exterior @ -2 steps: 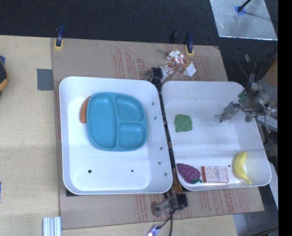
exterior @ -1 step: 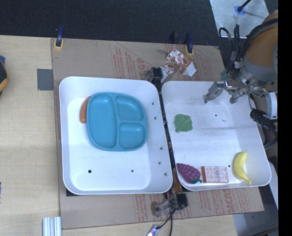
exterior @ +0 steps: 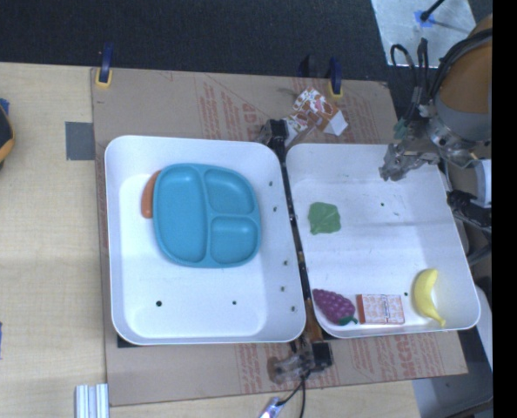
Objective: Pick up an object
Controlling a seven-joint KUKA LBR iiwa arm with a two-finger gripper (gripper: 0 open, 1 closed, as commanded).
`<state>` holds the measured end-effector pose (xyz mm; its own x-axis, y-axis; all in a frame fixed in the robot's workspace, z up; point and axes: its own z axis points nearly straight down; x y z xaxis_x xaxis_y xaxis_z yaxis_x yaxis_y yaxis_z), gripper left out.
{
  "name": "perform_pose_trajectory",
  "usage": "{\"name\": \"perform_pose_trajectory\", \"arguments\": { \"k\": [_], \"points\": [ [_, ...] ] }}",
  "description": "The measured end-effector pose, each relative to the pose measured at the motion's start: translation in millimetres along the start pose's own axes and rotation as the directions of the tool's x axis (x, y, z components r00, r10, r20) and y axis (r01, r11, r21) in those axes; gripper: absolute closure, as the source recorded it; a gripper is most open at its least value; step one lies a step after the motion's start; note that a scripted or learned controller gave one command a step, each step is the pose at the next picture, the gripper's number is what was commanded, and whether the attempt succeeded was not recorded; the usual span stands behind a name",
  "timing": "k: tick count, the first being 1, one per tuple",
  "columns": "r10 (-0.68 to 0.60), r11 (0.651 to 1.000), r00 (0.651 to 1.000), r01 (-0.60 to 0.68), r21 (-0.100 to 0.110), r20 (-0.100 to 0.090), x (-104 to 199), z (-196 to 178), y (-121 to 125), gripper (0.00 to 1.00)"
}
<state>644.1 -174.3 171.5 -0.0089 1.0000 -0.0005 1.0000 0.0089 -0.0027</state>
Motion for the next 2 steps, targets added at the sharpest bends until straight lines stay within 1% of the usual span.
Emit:
{"name": "perform_pose_trajectory", "arguments": {
  "k": [1, 2],
  "points": [
    [-0.001, 1.0, 1.0, 0.001, 0.001, 0.0, 0.1, 0.2, -0.1, 0.0],
    [-0.005, 1.0, 1.0, 0.005, 0.001, 0.001, -0.3, -10.6, 0.3, 1.0]
  ]
}}
